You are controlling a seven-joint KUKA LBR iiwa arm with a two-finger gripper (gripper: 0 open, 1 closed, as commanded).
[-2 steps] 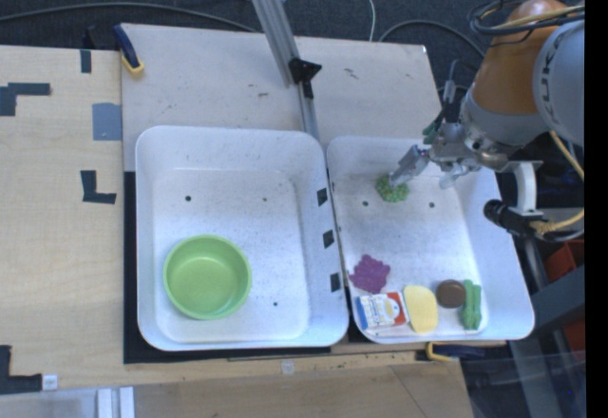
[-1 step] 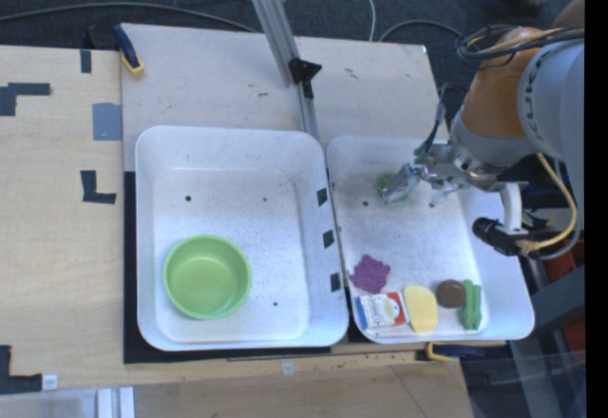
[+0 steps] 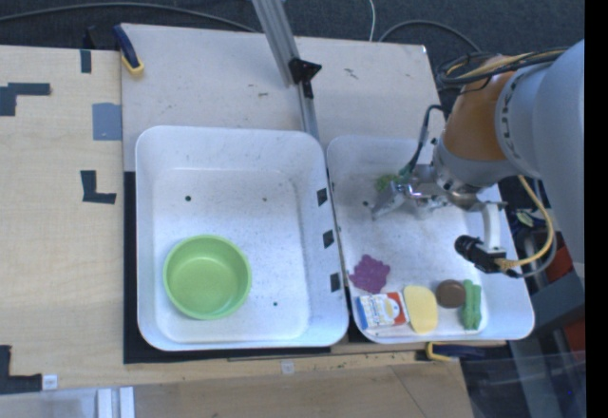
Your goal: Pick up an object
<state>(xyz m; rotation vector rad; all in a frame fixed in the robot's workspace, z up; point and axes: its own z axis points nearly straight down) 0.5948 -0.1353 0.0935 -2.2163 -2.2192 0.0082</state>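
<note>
My gripper (image 3: 397,197) is low in the far part of the right bin (image 3: 418,245), under the orange-banded wrist (image 3: 475,126). A small green thing (image 3: 386,183) lies right against its far-left side, partly hidden by it; whether it is held I cannot tell. Along the right bin's near edge lie a purple piece (image 3: 370,272), a white and red packet (image 3: 381,310), a yellow piece (image 3: 422,308), a brown round piece (image 3: 450,293) and a green piece (image 3: 470,304). A lime green bowl (image 3: 207,276) sits in the near-left corner of the left bin (image 3: 237,179).
A slanted metal pole (image 3: 275,12) rises from a black clamp at the far side, where the bins meet. Cables (image 3: 518,245) hang off the wrist over the right bin's right rim. A blue and yellow tool (image 3: 128,50) lies at the bench's far-left corner.
</note>
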